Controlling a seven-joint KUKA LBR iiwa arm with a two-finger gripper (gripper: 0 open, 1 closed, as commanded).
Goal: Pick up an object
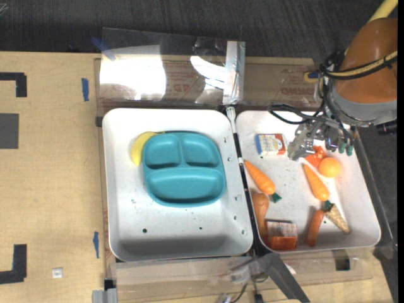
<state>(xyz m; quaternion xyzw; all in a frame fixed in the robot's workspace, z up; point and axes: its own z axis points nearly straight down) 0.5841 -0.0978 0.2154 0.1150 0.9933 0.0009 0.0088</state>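
**Arm over the toy-food bin, nothing lifted**

Nearest the camera, the front rim of the left bin point(183, 250) runs along the bench edge. Taking the teal divided plate point(184, 168) in that bin as the landmark: a yellow object point(137, 147) peeks out from under its left edge. Right of the plate, across the divider, lies the right bin point(369, 223). Just right of the plate are a carrot point(260, 178), a tan piece point(261, 207) below it, and a small red-and-white box point(281, 233) lower still. A white carton point(271, 144) sits up and right of the plate. Farther right lie a second carrot point(315, 182), an orange ball point(329, 167) touching it, a red-brown stick point(314, 226) and a cone point(337, 216). The gripper point(309, 141) hovers far right of the plate, between carton and ball; whether its fingers are spread or closed cannot be made out.
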